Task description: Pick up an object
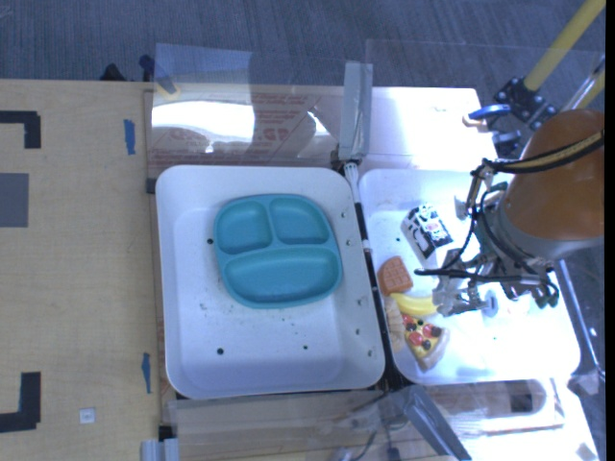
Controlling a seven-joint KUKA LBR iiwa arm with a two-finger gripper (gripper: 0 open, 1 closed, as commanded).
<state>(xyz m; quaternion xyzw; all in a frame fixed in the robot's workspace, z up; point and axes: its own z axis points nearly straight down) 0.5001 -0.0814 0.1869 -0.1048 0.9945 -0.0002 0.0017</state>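
The claw (452, 296) is hanging low in the right bin (538, 353), just beside a smooth curved banana (415, 304); its opening cannot be judged. Toys are crowding the bin's left edge: a flat pizza slice (426, 339) and a ridged cookie (394, 276). Judgement: the banana could be slipping sideways.

Left bin (192, 353) carries a teal divided plate (278, 250), sitting flat near its middle. Over in the right bin (384, 185), the gripper (452, 296) hangs low just beside a banana (415, 305). A pizza slice (424, 339) lies below the banana, a brown cookie (394, 276) above it, a black-and-white item (426, 230) further up.
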